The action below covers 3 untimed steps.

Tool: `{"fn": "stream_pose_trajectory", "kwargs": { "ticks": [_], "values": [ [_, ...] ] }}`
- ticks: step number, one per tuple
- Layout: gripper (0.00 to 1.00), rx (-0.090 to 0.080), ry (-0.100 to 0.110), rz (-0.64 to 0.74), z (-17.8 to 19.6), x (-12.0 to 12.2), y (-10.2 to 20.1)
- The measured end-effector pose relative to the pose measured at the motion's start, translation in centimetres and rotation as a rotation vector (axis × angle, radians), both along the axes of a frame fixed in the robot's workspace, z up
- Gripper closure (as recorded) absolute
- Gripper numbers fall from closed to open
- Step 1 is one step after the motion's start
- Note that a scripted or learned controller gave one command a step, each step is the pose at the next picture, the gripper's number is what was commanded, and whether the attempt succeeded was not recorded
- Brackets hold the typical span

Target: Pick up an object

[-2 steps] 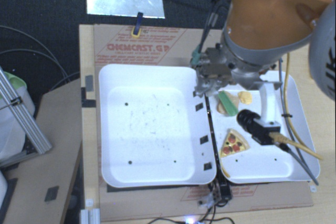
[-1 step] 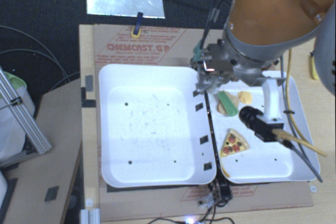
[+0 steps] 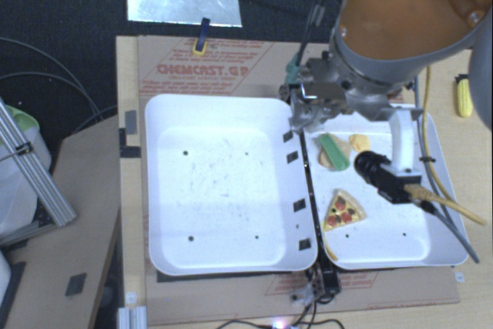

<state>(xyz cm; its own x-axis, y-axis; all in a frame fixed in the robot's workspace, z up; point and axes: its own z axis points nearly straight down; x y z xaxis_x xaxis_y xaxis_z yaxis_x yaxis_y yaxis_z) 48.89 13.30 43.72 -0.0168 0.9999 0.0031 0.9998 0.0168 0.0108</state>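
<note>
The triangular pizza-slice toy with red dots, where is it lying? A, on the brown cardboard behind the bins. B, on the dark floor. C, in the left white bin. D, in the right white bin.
D: the triangular pizza-slice toy with red dots lies on the floor of the right white bin, near the divide between the two bins.

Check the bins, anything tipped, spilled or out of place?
Nothing stands out. The pizza slice toy, green piece and yellow piece lie flat inside the right bin. The gripper hangs over the divide between bins.
</note>
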Motion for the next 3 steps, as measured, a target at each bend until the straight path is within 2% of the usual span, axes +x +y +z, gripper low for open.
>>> {"fn": "stream_pose_trajectory", "kwargs": {
  "ticks": [2, 3],
  "values": [
    [1.00, 0.001, -0.005, 0.011, 2.2, 0.1, 0.0],
    [1.00, -0.006, 0.020, -0.010, -9.9, 1.6, 4.8]
  ]
}}
